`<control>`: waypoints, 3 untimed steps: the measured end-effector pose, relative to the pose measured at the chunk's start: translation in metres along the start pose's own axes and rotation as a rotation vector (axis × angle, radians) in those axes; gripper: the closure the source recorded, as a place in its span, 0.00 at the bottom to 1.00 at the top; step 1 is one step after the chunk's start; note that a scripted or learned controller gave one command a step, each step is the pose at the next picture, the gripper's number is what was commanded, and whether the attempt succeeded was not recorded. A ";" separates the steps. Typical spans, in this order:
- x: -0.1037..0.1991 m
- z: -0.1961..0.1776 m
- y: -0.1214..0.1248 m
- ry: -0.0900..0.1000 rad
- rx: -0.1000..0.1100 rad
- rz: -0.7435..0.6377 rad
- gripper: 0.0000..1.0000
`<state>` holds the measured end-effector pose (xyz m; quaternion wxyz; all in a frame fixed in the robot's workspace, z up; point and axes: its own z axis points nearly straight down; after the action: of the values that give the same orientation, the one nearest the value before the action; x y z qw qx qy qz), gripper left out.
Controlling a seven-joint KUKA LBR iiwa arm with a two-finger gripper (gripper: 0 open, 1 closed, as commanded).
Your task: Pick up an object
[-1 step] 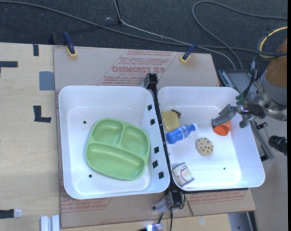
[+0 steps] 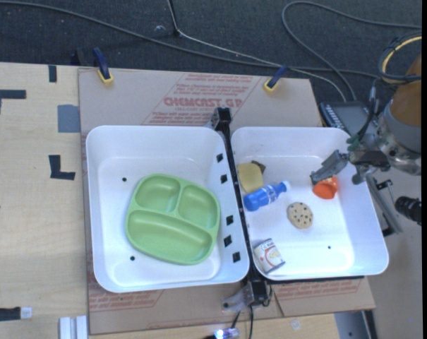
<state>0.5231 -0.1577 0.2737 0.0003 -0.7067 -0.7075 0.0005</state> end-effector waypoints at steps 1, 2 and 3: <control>0.000 0.043 0.001 0.000 0.004 0.000 0.00; 0.000 0.088 -0.003 0.001 0.004 0.000 0.00; -0.002 0.149 -0.011 0.002 0.006 0.001 0.00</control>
<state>0.5120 -0.1593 0.1243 0.0030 -0.7071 -0.7071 0.0020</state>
